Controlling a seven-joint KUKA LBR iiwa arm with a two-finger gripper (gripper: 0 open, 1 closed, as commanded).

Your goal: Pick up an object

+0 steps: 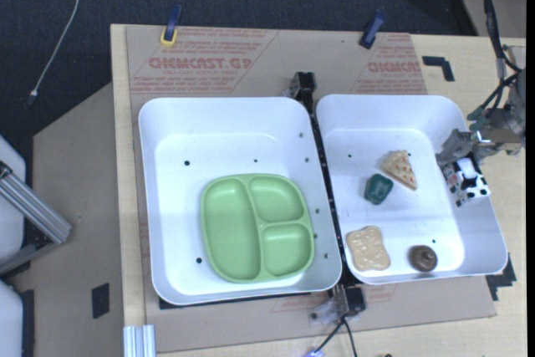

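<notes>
Now pizza slice (401, 169) tip pointing down-right, hand (459, 153) beside bin rim

The gripper (465, 171) sits at the right bin's (368, 109) far right wall. To its left there is open white floor, then the pizza slice (401, 169) and green toy (377, 189). Farther off, the cracker (368, 249) and donut (424, 257) block the near edge.
</notes>
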